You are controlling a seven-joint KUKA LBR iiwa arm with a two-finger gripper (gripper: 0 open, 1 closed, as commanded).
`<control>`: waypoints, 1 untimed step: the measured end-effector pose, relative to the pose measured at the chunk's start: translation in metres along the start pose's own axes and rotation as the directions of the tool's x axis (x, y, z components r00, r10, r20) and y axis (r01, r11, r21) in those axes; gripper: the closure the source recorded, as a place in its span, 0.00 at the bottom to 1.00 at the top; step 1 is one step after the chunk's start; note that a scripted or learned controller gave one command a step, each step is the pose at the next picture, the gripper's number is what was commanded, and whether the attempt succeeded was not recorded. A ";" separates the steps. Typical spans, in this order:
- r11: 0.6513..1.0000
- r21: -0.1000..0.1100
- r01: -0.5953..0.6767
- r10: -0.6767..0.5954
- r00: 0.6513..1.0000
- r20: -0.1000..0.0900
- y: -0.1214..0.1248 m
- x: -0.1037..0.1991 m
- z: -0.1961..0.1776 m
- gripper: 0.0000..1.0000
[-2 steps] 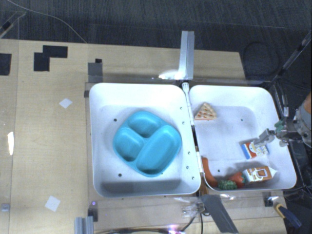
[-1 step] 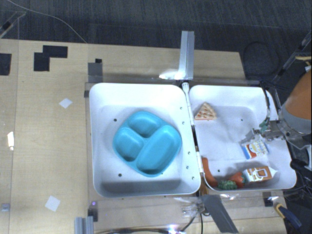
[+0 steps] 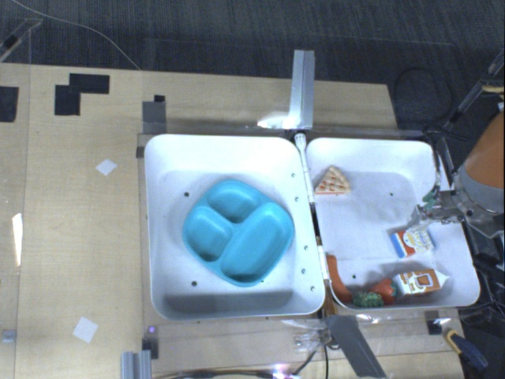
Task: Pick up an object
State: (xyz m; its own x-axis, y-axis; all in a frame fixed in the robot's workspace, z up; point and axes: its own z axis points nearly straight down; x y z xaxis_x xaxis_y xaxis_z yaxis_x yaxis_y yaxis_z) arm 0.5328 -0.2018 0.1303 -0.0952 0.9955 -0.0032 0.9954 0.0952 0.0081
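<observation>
Camera view: arm enters from the right, orange band at the frame edge, wrist angled down-left into the right bin [image 3: 394, 160]. Gripper [image 3: 430, 212] sits just above the blue-and-white carton [image 3: 413, 242], near the bin's right wall. Can't tell its open/closed state, and no contact is visible. The carton lies flat, long axis roughly left-right, slightly tilted. Orange juice carton [image 3: 417, 282] lies below it, also left-right. Waffle slice [image 3: 332, 182] upper left, tip pointing up. Left bin [image 3: 170, 172] holds a blue divided plate [image 3: 238, 231].
</observation>
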 end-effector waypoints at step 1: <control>1.000 -0.005 0.001 -0.001 1.000 0.002 0.002 0.000 -0.012 1.00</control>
State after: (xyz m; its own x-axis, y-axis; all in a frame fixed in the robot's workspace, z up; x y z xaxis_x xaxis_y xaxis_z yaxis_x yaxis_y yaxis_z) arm 0.5347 -0.2014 0.1419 -0.0966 0.9953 -0.0052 0.9952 0.0966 0.0132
